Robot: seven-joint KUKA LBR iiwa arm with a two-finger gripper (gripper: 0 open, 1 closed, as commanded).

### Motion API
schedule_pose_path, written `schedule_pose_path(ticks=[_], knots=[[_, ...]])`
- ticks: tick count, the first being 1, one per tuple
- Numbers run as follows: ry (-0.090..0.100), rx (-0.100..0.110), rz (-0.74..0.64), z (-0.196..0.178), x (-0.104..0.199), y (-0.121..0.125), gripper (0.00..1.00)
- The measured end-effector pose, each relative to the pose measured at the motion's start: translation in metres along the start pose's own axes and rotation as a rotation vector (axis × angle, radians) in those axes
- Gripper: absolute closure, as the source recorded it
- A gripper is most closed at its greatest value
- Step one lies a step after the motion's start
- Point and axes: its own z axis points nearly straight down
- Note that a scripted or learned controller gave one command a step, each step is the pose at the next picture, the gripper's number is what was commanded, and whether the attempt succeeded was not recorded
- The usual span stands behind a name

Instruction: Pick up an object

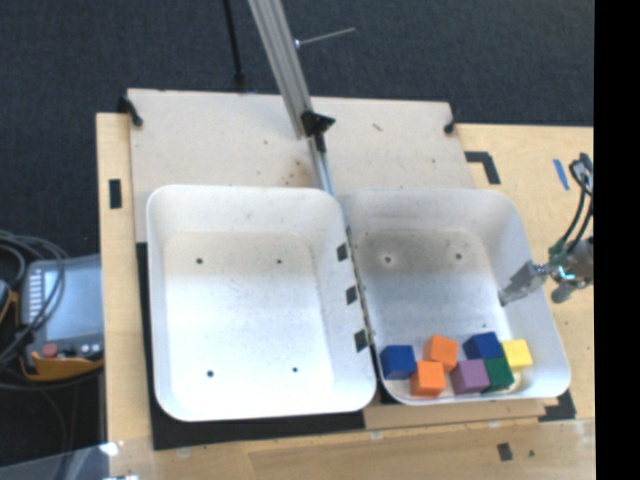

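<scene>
Wooden bench point(400, 118), two white bins point(250, 208), coloured blocks point(455, 363) in right one.

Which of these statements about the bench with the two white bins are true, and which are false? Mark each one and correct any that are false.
1. All the coloured blocks lie in the right bin. True.
2. The blocks are spread evenly across the bin's floor. False: they are clustered at its near edge, from the blue block to the yellow block.
3. The gripper holds an orange block. False: it is at the bin's right rim, apart from the blocks, with nothing seen between its fingers.
4. There are two orange blocks in the cluster. True.
5. The purple block lies in the left bin. False: it lies in the right bin, beside the green block.
</scene>
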Motion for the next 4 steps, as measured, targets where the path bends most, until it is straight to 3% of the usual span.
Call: schedule_pose_path(ticks=[1, 4], knots=[[-0.001, -0.004, 0.001, -0.002, 0.000, 0.001, 0.00], [-0.002, 0.002, 0.005, 0.134, 0.001, 0.011, 0.00]])
